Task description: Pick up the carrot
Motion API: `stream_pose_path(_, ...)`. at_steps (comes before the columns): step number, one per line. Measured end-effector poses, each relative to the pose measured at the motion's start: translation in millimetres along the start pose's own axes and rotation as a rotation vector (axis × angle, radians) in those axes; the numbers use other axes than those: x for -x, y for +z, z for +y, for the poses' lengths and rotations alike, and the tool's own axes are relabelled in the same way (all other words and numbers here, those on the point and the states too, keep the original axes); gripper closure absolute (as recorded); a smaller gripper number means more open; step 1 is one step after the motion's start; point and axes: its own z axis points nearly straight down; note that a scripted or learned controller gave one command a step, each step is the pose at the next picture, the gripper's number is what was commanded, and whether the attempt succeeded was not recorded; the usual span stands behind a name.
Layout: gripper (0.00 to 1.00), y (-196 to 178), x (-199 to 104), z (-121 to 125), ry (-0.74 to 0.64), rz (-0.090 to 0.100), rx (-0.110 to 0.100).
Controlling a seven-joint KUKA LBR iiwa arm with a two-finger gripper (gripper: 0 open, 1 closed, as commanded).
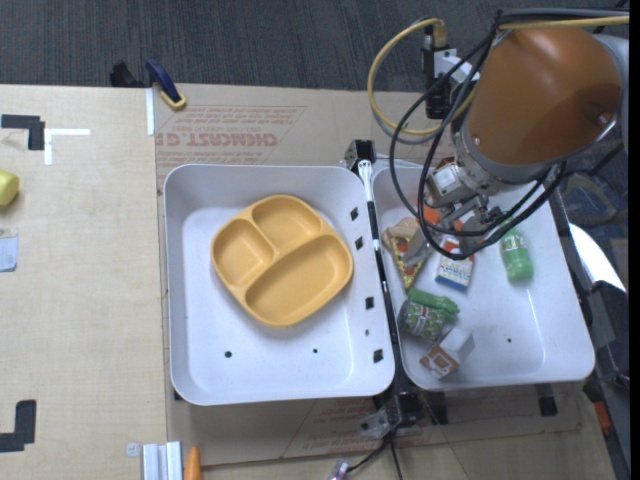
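Arm: lowered over right bin, presumably for the carrot | hand: state cannot be told | yellow divided plate: left bin.

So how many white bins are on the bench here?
2: the left bin holds a yellow divided plate; the right bin holds small groceries, partly hidden under the arm.

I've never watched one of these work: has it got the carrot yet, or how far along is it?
Done: the arm has reached over the right bin. In hand: its pincer sits low among the packets, beside something orange, perhaps the carrot. Left: I can't see anything gripped, so grasping and lifting seem yet to come.
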Motion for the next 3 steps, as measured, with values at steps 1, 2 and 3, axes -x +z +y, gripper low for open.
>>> stream_pose_path(1, 0.00, 50, 47, 7, -0.288, 0.000, 0.004)
stream_pose_path(2, 0.00, 50, 23, 57, -0.550, 0.000, 0.005)
stream_pose_path(3, 0.00, 50, -26, 93, -0.853, 0.000, 0.004)
